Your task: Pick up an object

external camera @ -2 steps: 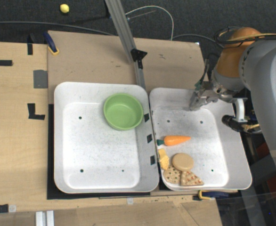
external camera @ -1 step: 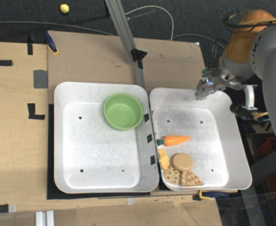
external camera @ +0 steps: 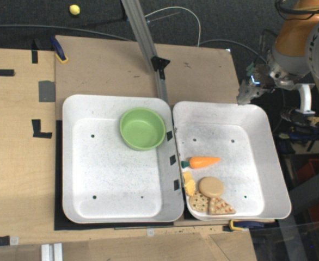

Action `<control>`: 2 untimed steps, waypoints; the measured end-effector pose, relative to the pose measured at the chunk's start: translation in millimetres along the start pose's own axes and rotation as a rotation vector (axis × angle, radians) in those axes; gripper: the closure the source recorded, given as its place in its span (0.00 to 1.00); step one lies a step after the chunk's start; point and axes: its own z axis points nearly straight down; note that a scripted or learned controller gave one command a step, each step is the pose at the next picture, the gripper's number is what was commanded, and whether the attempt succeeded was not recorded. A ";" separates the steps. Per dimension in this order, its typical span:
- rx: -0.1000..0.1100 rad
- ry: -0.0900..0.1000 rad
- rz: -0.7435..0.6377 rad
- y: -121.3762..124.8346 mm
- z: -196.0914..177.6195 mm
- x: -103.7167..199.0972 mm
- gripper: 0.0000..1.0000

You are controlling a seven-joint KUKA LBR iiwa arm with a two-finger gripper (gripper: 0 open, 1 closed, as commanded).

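A green bowl sits in the left bin, near its back right corner. In the right bin an orange carrot lies near the left wall. In front of it, at the front left corner, are a yellow piece, a round tan biscuit, a waffle-patterned cracker and a pizza-like wedge. My gripper hangs over the back right rim of the right bin, away from all the objects.
A grey metal pole slants down to the gap between the bins. A small yellow ball lies on the dark floor at the back left. Cables run behind the bench. A blue and yellow clamp grips the board's back left corner.
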 end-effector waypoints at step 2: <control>0.007 0.003 -0.003 -16.8 -47.6 42.5 1.00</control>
